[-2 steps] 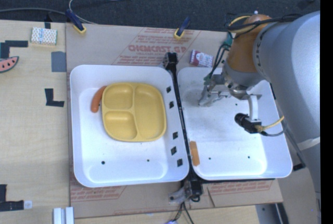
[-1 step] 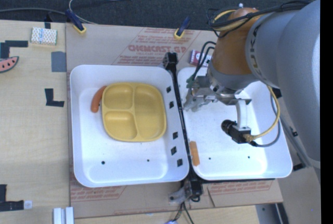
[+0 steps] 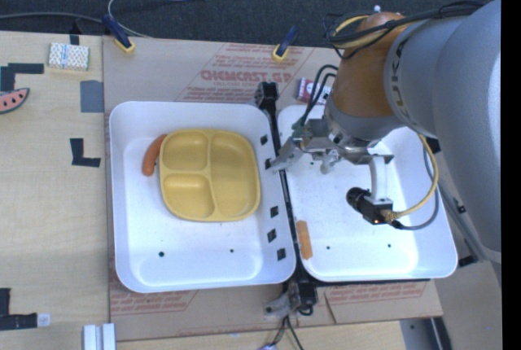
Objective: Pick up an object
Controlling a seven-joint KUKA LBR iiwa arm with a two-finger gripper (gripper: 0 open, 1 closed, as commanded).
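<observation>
Far off to the left of the gripper, on the wooden bench (image 3: 49,202), lie a small checked block (image 3: 68,56) and a red slice-shaped piece (image 3: 10,100). Closer in is the left bin (image 3: 195,259). An orange sausage (image 3: 150,155) lies in it, tucked against the left rim of a yellow divided plate (image 3: 209,175). The plate sits flat, its right edge near the gripper but not touching it. The gripper (image 3: 285,157) hangs over the wall where the two bins meet, its tip pointing left. From here I cannot tell whether it is clenched or released, and nothing shows in its grasp. Toward the near side from it, well apart, a short orange stick (image 3: 304,239) lies along the left wall of the right bin (image 3: 366,255). To the right, the grey arm (image 3: 456,96) rises over that bin.
</observation>
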